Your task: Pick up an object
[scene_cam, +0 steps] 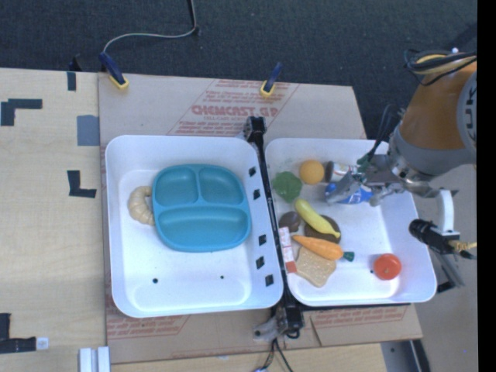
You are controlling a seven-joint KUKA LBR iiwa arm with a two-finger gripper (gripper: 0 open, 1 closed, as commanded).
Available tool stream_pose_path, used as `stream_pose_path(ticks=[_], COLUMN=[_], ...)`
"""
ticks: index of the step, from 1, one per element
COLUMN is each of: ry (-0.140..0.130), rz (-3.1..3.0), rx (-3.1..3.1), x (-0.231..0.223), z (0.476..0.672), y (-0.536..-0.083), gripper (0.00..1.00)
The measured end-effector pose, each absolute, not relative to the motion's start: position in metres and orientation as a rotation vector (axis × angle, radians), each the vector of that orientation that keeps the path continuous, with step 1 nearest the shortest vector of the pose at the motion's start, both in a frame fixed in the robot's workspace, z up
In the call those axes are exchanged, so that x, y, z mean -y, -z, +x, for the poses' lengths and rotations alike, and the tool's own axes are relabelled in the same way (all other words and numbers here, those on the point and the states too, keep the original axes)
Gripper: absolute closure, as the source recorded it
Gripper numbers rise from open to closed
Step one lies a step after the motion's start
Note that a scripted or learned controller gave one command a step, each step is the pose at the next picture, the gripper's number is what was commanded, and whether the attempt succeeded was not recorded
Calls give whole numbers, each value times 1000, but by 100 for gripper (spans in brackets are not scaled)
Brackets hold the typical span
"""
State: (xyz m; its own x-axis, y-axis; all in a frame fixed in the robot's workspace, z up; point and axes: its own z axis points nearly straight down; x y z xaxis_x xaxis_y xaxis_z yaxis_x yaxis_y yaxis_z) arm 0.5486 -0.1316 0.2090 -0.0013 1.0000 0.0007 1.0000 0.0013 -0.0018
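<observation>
Approach step judged in hand: nothing is seen lifted, and no object is seen between the gripper parts.

Near edge of the right bin (418, 291): a red tomato (387, 266) is noted lying alone toward the right corner. Left of it, a slice of bread (314, 268) is seen with a carrot (319, 246) laid across its upper edge, touching. Just behind, a banana (312, 215) rests over a dark object, tilted. Further back, a green piece (287, 186) and an orange (311, 171) sit near the divider, close together.

The gripper (350, 188) is placed low over the far middle of the right bin, just right of the orange, with something blue and white at its tip. Whether it is open or closed cannot be told; the tip is too cluttered.

The arm (438, 126) is brought in from the right, orange band uppermost, wrist bent down and leftward into the bin.

Next move is judged to call for a settled descent on one isolated piece, then closing and a straight lift. The tomato is judged easiest, being well apart from the pile.

In the left bin (124, 285), a blue plate (201, 208) is noted.
</observation>
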Motion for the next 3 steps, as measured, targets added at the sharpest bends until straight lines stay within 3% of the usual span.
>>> stream_pose_path(ticks=[1,2,3], ry=[5,3,1], rz=[-2222,-2222,-2221], rx=[2228,2226,2227], x=[129,114,114], z=[615,669,670], y=[-87,-86,-96], gripper=[0,0,100])
